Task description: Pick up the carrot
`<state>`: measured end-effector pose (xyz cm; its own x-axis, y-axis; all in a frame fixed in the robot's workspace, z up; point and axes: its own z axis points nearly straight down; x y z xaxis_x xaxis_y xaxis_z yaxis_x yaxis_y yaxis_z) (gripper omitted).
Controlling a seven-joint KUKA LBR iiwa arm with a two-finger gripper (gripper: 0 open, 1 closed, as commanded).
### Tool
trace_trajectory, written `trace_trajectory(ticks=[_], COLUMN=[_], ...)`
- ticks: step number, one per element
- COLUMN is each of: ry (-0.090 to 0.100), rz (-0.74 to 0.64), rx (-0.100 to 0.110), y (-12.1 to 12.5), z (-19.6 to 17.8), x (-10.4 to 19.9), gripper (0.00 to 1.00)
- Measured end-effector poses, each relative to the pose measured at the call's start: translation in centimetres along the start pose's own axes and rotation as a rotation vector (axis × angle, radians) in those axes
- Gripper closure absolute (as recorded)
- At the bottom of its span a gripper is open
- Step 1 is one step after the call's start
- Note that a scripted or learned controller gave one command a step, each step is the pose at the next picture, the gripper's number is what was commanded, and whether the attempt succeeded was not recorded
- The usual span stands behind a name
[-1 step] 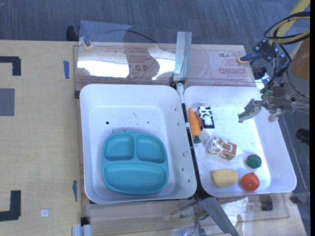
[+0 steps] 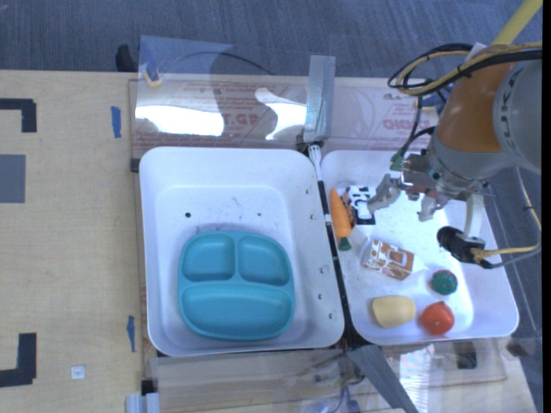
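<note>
Carrot [image 2: 341,216] first: it lies untouched in the right bin [image 2: 499,317], hard against the left wall at about nine o'clock, orange body with its green end pointing toward six. We judge the task barely begun, since nothing sits between the fingers and the lift is all still to do. Our gripper [image 2: 411,198] hangs over the upper part of that bin, toward twelve o'clock, with the carrot off at its nine o'clock, near but apart; its fingers stand spread, one on each side with a clear gap between. What is left, as we read it, is to move over the carrot, come down, close and raise it. The right bin also holds a patterned packet [image 2: 387,259] near the middle, a yellow piece [image 2: 393,311] at six, a red one [image 2: 437,317] and a green one [image 2: 443,282] toward five. The left bin [image 2: 164,179] holds a teal tray [image 2: 234,285] with three compartments, lying toward six.
</note>
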<state>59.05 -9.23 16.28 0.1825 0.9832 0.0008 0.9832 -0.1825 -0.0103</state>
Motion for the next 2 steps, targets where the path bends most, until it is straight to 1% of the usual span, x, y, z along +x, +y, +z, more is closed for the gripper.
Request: trace_trajectory(ticks=[1,2], ry=[0.0,-0.001], rz=[0.002,0.161], rx=[-0.009,-0.013], y=[0.2,-0.2], z=[-1.4,-3.3], x=[-0.1,-1.0], gripper=[1.0,1.0])
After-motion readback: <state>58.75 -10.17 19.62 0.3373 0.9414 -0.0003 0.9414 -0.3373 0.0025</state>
